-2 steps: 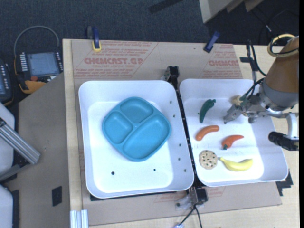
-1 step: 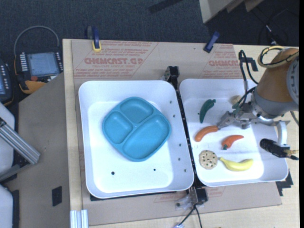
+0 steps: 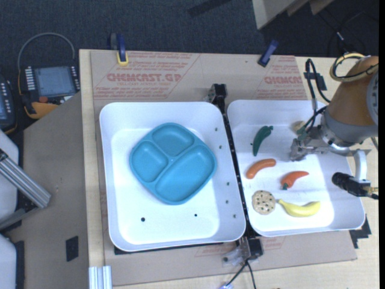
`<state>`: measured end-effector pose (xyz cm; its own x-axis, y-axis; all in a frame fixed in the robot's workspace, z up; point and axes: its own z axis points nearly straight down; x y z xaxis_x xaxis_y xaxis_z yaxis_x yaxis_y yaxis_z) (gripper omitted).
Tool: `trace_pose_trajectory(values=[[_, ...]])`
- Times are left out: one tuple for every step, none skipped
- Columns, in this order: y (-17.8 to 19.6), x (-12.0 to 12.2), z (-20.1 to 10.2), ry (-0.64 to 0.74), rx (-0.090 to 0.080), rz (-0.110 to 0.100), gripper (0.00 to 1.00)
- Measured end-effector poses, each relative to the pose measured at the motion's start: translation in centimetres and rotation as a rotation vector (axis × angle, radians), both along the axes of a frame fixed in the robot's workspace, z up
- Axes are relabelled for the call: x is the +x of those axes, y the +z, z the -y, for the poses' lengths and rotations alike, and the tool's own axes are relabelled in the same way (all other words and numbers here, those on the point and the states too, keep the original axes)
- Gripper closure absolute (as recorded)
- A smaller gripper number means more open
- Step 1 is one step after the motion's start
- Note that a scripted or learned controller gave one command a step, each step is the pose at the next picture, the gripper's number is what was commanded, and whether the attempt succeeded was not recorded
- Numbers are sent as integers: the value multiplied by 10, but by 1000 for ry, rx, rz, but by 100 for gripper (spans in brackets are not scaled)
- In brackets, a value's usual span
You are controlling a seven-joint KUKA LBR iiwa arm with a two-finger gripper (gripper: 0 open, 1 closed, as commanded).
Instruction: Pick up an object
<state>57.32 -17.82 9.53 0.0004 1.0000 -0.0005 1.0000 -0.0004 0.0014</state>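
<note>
1. Dark grey carpet floor (image 3: 168,23) spans the top of the view.
2. Tan bench board (image 3: 180,71) with red printed lettering lies under the bins.
3. Blue-yellow clamp (image 3: 121,49) grips the board's far edge at left; a blue clamp (image 3: 267,53) grips it at right.
4. Handheld pendant (image 3: 51,82) with a screen lies on the floor at left, its black cable (image 3: 45,41) looped above it.
5. Aluminium rail (image 3: 24,179) runs at a slant at the left edge.
6. Beige furniture corner (image 3: 283,2) sits at top right.
7. Light is even and soft.

Blue divided plate (image 3: 173,161): laid in left bin (image 3: 114,161), well left of jaws.
Screen pendant (image 3: 54,80): set far left of jaws.
</note>
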Motion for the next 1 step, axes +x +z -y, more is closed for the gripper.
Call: trace_pose_trajectory(values=[[47, 0, 8, 0, -3, 5, 100]])
